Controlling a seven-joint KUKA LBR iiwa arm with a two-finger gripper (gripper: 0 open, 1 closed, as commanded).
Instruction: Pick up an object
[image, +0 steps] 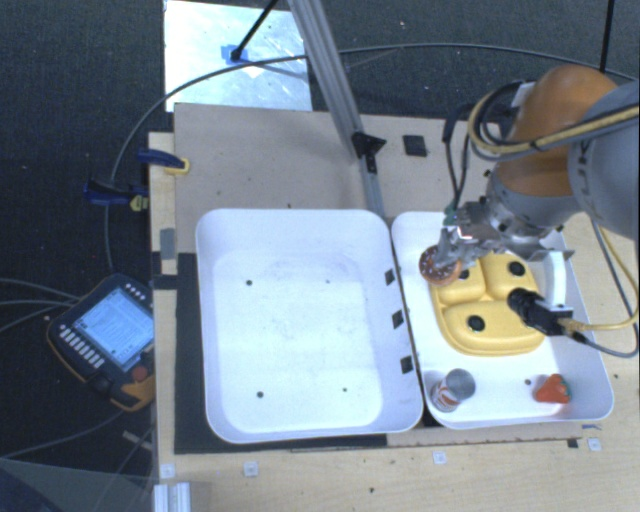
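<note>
Gripper (447, 252) over right bin (600, 395), fingers clenched on a brown-rimmed disc (438, 266) (beside yellow tray (490, 315))

Bright, even overhead light; the two shallow white plastic bins (300, 225) look washed out. Glare at twelve o'clock on a shiny floor patch (235, 60). Slightly soft focus.

No text, label or number can be read anywhere.

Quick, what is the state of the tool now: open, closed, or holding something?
Tool: cannot be told; it hangs over the donut in the right bin.
</note>
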